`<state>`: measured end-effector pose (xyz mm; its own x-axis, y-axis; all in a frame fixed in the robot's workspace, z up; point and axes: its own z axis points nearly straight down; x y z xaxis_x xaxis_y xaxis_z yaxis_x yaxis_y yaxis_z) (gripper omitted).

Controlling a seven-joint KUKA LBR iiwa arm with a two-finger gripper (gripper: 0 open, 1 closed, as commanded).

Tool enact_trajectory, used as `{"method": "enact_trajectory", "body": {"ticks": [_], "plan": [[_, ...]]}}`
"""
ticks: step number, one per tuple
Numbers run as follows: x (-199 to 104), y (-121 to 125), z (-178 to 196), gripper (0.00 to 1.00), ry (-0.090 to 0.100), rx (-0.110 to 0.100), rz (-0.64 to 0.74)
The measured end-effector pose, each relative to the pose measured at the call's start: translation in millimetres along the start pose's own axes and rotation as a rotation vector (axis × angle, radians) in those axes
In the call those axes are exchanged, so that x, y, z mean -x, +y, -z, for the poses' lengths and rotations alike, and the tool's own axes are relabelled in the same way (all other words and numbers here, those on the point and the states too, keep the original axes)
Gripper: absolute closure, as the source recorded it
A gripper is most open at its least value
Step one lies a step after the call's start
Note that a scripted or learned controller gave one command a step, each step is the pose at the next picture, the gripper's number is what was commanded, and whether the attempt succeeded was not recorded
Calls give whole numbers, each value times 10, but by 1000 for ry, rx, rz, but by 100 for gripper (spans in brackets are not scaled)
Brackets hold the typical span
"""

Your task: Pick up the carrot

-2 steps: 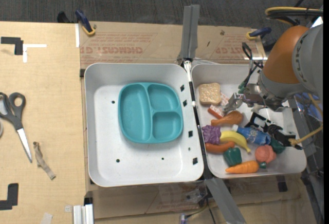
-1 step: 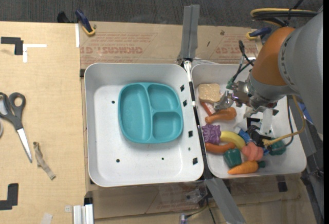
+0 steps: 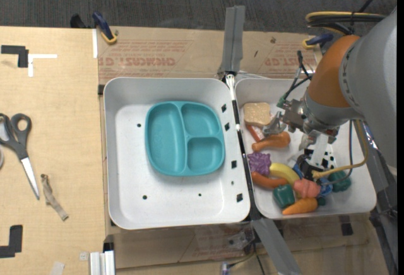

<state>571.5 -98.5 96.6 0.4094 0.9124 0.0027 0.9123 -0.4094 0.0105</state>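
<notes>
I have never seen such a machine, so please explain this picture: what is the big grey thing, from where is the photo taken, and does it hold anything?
One camera above the bench looks down at a slant. The grey arm with an orange band is a robot; its gripper hangs over the right bin. An orange carrot lies just under the gripper; whether it is gripped, I cannot tell. That bin also holds toy food: bread, a banana, purple grapes. The left bin holds a teal divided plate. Scissors lie on the bench.
</notes>
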Motion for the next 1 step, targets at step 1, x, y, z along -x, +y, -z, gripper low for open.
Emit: {"method": "enact_trajectory", "body": {"ticks": [1], "plan": [[1,20,-4,0,-5,-23,-430]]}}
